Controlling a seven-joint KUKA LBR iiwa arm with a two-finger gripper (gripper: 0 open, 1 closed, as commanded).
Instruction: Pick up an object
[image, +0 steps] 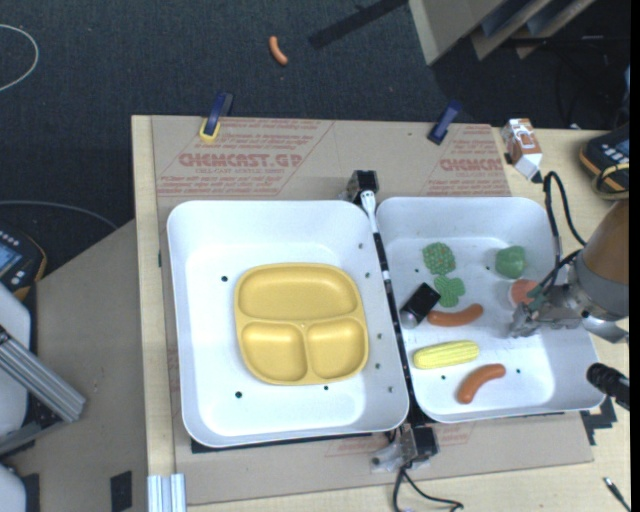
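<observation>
I see the tool (527, 322) low over the right bin (470, 215), near its right wall. Can't tell its state from here.

Nearest item to the tool: a red-orange piece (521, 291), just up-left of it, partly hidden by the wrist, so I can't name it. Green round item (511, 262) sits just above that piece.

Rest of the right bin, placed from the tool:
- orange sausage (455, 317), to its left, lying roughly level.
- corn cob (446, 354), down-left, below that sausage.
- second sausage (481, 381), below, close to the bin's front wall, tilted.
- black block (420, 303), further left, near the divider side.
- two green broccoli-like pieces, one (438, 257) up-left, another (451, 291) just beside the black block.

Nothing visible in the tool's grip.

Left bin (200, 230), well left of the tool, holds a yellow three-compartment plate (300, 322), centred.

Both bins sit on a cardboard sheet (250, 150) on the desk. A small orange item (278, 50) lies on the dark floor (120, 60), far up-left of the tool.
</observation>
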